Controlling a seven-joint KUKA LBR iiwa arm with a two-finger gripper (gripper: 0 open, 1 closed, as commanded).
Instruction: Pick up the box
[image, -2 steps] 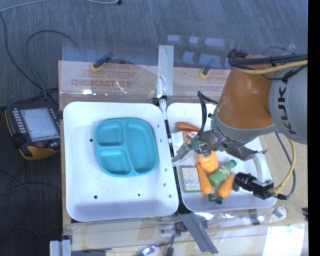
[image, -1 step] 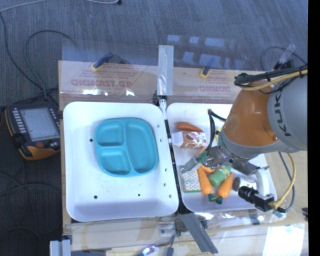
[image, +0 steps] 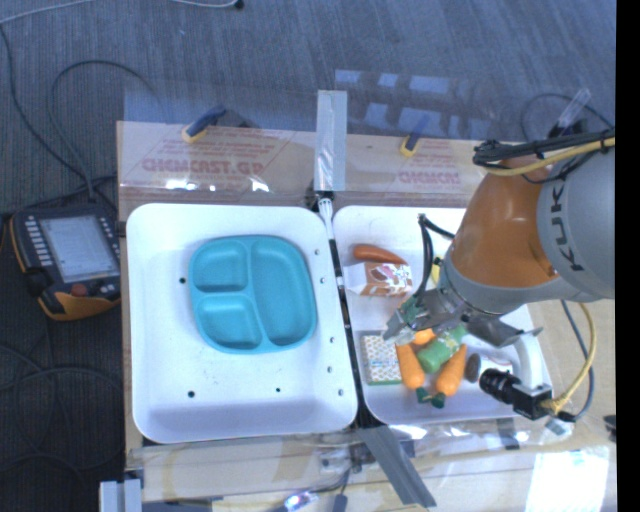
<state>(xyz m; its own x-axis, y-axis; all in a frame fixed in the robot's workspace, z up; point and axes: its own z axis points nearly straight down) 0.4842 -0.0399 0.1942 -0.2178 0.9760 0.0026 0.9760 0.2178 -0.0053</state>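
Right now your gripper (image: 418, 325) sits low in the right bin (image: 392, 410), over the carrots (image: 432, 365); you cannot tell how its jaws stand. Your box (image: 385, 279) lies just up and left of it, beside a sausage (image: 380, 254), with nothing gripping it; a blue tray (image: 252, 292) fills the left bin (image: 160, 380)

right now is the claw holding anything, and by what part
Cannot be told. The claw sits low over the carrots in the right bin, its tips buried in the clutter; the box lies apart, untouched.
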